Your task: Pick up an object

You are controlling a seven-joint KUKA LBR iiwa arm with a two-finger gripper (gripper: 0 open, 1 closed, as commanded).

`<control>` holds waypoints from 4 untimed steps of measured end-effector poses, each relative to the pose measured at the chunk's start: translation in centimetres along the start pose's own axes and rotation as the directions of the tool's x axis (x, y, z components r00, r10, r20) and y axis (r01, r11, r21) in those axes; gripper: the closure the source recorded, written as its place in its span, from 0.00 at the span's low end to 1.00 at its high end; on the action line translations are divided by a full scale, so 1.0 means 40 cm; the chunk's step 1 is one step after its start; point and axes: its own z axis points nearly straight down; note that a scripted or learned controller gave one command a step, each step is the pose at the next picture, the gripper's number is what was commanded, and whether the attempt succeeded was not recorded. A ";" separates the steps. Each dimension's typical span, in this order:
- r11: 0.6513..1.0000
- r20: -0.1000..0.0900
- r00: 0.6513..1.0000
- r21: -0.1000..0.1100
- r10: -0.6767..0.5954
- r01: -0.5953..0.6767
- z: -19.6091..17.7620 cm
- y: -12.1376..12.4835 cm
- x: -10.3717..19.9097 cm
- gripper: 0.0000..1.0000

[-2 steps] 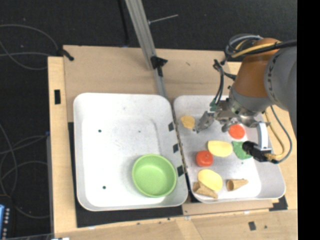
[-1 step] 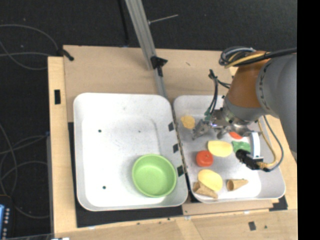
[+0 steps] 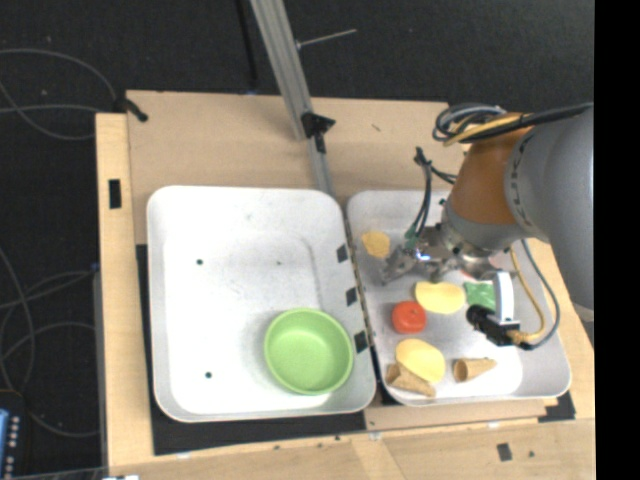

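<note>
The right bin (image 3: pixel 540 373) holds several small items. A small yellow piece (image 3: pixel 376 243) lies near its left wall. A red round item (image 3: pixel 408 317) sits mid-bin, with a pale yellow oval piece (image 3: pixel 439 297) just right of it. A yellow lump (image 3: pixel 421 358) rests on a tan cone (image 3: pixel 407 379) at the front, and another cone (image 3: pixel 473 369) lies to its right. A green and white item (image 3: pixel 491 295) is at the right. My gripper (image 3: pixel 408 258) hangs low over the bin, between the small yellow piece and the oval one.
The left bin (image 3: pixel 200 228) holds a green bowl (image 3: pixel 308 351) in its front right corner. A metal pole (image 3: pixel 285 63) slants up from the bench behind the bins. Cables loop beside the wrist at the right bin's far edge.
</note>
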 end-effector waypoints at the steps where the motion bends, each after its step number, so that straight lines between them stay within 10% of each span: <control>1: 1.000 -0.003 1.000 -0.005 0.004 -0.004 -0.030 0.003 0.000 1.00; 4: 1.000 -0.004 1.000 -0.009 -0.007 0.007 -0.458 0.045 0.005 1.00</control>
